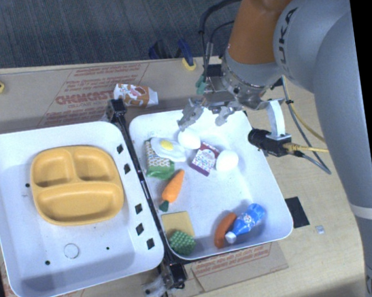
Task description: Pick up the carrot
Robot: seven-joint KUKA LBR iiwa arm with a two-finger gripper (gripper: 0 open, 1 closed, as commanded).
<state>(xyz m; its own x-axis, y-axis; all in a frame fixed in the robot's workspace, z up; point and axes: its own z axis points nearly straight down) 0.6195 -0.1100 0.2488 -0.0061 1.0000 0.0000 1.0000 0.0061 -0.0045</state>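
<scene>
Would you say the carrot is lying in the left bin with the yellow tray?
No, the carrot lies in the right bin, beside the divider.

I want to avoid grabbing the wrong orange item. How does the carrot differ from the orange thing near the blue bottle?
The carrot has a green leafy end and tapers to a point; the orange piece is a plain rounded oval. The carrot lies mid-bin beside the left wall, apart from the bottle; the orange piece lies at the front, touching it. Both are orange, lie tilted and share the right bin.

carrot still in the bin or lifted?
In the bin. The carrot lies flat on the right bin floor beside the fried egg toy; the gripper is at the bin's far edge, apart from it.
</scene>
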